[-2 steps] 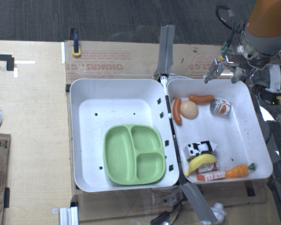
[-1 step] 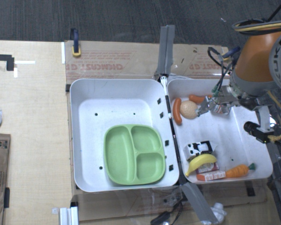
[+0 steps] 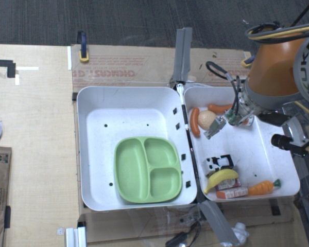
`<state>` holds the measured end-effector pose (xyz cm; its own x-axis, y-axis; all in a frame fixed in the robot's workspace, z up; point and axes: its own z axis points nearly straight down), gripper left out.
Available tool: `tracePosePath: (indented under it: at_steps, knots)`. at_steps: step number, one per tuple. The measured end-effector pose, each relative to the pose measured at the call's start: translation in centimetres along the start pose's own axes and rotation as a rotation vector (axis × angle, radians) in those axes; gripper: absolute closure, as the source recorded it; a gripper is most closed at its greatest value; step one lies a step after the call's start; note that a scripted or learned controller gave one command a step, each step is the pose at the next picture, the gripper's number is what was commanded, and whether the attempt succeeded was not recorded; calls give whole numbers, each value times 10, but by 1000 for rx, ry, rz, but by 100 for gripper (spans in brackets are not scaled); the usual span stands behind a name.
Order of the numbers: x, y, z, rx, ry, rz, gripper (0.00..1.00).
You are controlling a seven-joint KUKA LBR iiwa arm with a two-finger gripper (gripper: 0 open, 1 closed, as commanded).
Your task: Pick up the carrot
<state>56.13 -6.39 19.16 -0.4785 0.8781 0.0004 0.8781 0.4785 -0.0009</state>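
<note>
The orange carrot with a green stalk end point(image 3: 261, 187) lies in the near right corner of the right white bin point(image 3: 257, 153), its green tip pointing right toward the bin wall. Touching its left end is a small red and white packet point(image 3: 232, 193), flat on the bin floor. Just above that packet rests a yellow banana point(image 3: 220, 178), curved, with its left tip close to the bin's near left corner. Just beyond the banana sits a small black and white toy, possibly a cow figure point(image 3: 219, 162), though it is too small to be sure.

Toward the far end of the same bin, an orange-red sausage-shaped item point(image 3: 195, 121) lies along the left wall, a pale round item like an egg or potato point(image 3: 206, 119) touches its right side, and a second orange elongated item point(image 3: 219, 107) lies just beyond them.

The two-finger gripper point(image 3: 215, 128) hangs over the far part of this bin, near the pale round item and well apart from the carrot. Its fingers look close together with nothing between them. The grey arm with the orange band point(image 3: 278, 68) enters from the right.

The left white bin point(image 3: 92, 138) holds a light green divided plastic plate point(image 3: 147, 169) with three compartments, set toward its near side.
</note>
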Motion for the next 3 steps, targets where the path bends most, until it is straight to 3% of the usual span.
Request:
tracePosePath:
  at_steps: [1,2,3]
  knots:
    - [-47,-71,-11,-1,-1,-180,0]
    - [-51,-116,49,-2,0,-407,0]
    - [-37,-114,63,-4,-3,73,0]
